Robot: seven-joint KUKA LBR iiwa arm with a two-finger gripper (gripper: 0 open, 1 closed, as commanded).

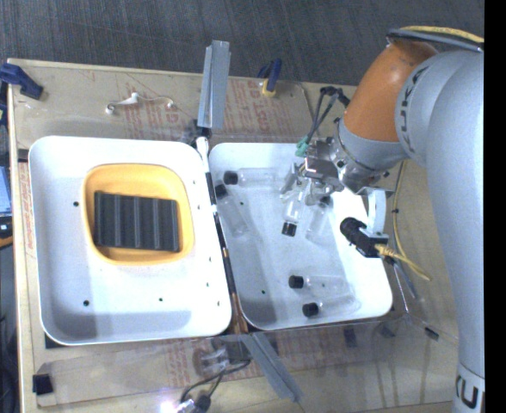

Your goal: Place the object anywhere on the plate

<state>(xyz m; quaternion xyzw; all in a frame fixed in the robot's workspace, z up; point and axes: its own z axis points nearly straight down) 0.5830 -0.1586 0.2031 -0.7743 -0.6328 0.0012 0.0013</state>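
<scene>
Camera view | gripper (303, 198) above right bin (369, 304), finger state cannot be told | clear vial, black cap (290, 224), just below it | yellow plate (137, 179) in left bin (55, 231)

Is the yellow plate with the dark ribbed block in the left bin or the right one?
Left bin: yellow plate lies inside its white walls.

yellow plate (137, 179), dark ribbed block (138, 222), white bins (64, 299)
</scene>
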